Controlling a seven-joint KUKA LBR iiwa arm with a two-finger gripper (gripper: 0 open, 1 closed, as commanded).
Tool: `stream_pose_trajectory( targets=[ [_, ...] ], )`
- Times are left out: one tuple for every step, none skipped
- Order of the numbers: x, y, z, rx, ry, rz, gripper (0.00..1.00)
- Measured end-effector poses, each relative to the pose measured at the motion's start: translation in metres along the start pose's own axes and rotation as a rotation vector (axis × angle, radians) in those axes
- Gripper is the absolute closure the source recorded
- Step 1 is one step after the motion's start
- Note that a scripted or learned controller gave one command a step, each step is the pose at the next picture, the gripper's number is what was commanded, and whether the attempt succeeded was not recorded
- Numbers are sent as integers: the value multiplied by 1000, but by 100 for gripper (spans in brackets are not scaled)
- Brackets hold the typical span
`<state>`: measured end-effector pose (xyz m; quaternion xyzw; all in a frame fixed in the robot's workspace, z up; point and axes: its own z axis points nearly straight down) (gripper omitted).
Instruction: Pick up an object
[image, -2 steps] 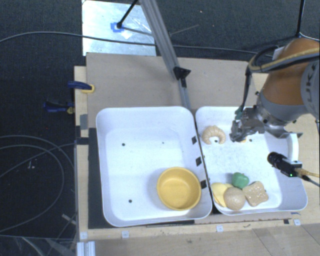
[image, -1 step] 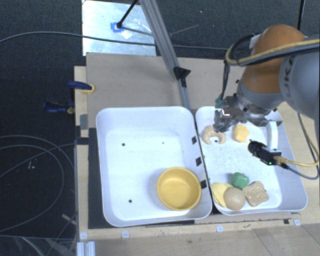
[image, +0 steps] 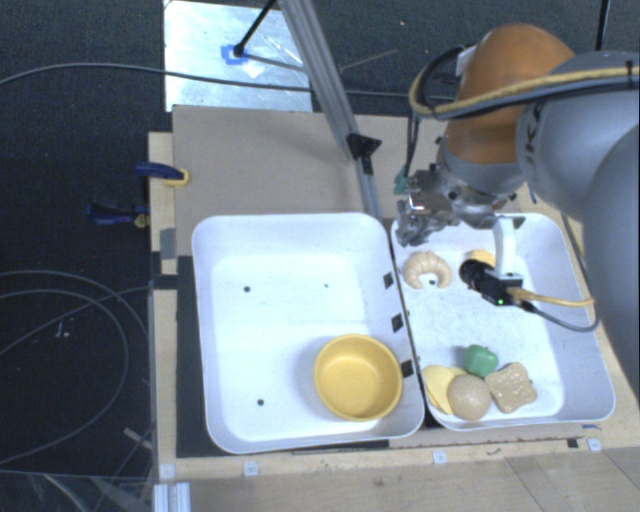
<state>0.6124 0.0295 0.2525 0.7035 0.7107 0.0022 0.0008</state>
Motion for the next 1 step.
stream_pose_trajectory(
  targets=[
    [51, 25, 15, 2, 0, 0, 100]
  ],
)
